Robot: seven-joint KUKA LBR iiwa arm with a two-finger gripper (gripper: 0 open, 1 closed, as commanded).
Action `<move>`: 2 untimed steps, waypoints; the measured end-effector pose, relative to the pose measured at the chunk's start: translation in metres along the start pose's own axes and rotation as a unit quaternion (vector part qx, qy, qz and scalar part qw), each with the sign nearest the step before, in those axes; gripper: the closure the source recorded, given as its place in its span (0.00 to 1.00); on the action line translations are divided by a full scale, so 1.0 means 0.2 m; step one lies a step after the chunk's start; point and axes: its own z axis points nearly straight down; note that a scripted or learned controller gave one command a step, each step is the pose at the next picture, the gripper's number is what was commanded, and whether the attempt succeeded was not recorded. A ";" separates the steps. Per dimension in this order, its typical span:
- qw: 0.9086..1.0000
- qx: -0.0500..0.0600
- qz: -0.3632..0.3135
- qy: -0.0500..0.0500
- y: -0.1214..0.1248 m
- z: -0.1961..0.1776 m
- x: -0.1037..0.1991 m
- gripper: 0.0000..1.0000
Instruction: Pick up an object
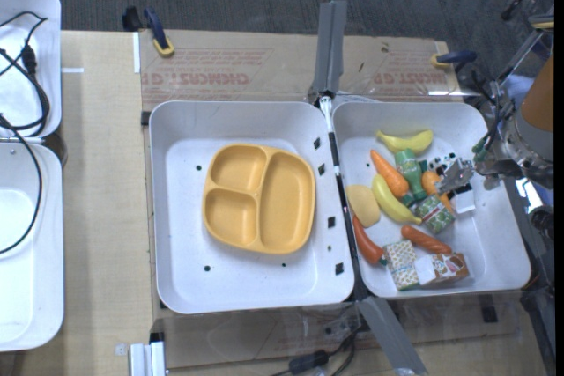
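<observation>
Hovering hand (456, 176) just right of orange carrot (389, 173); grip state unclear.

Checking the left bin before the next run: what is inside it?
The left bin holds one yellow divided plate with three compartments, nothing in them. Whatever lies beneath the plate is covered.

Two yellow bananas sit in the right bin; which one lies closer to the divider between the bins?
The lower banana, curving beside the pale lemon-like piece below the orange carrot. The other banana lies along the bin's far side.
</observation>
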 end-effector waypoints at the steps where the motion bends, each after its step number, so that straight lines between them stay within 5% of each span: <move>1: 0.999 -0.013 -0.049 -0.006 0.21 0.29 -0.02 0.00; 2: 0.994 -0.012 -0.112 -0.007 0.50 0.33 0.02 0.00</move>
